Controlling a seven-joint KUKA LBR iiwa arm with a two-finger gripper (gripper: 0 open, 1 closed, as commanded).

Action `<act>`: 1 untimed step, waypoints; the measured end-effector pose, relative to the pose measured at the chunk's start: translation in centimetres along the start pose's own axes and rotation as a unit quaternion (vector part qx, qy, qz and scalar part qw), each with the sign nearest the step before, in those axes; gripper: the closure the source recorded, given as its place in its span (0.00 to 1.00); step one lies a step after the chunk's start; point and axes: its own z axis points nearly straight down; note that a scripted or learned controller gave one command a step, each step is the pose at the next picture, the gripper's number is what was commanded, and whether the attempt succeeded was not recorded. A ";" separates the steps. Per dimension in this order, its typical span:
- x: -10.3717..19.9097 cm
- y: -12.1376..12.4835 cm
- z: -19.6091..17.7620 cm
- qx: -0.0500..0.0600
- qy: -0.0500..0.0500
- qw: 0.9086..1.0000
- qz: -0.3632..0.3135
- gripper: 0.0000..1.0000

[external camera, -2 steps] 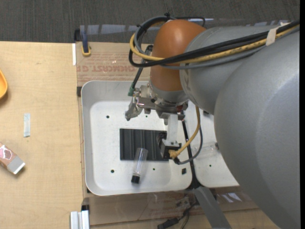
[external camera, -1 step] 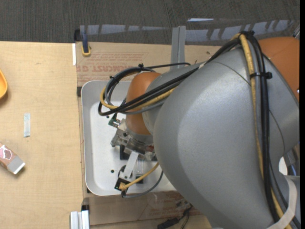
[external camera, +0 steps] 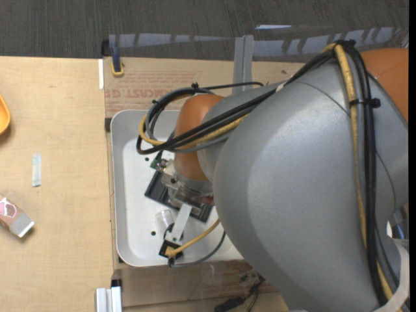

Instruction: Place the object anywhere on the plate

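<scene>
The arm (external camera: 305,194) crowds the white bin (external camera: 127,194), whose left strip looks open for passage.

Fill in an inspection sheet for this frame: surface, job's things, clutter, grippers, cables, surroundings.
Surface: white bin on a wooden bench, partly covered by the arm.
Job's things: nothing seen.
Clutter: grey strip, pink and white packet and orange thing on the bench, left of the bin.
Grippers: gripper low over the bin, below the orange band.
Cables: yellow and black cables loop above the wrist and run along the arm.
Surroundings: printed cardboard behind the bin; grey carpet beyond.
</scene>
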 end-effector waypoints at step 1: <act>0.0 0.0 0.0 0.000 0.000 1.000 0.000 0.00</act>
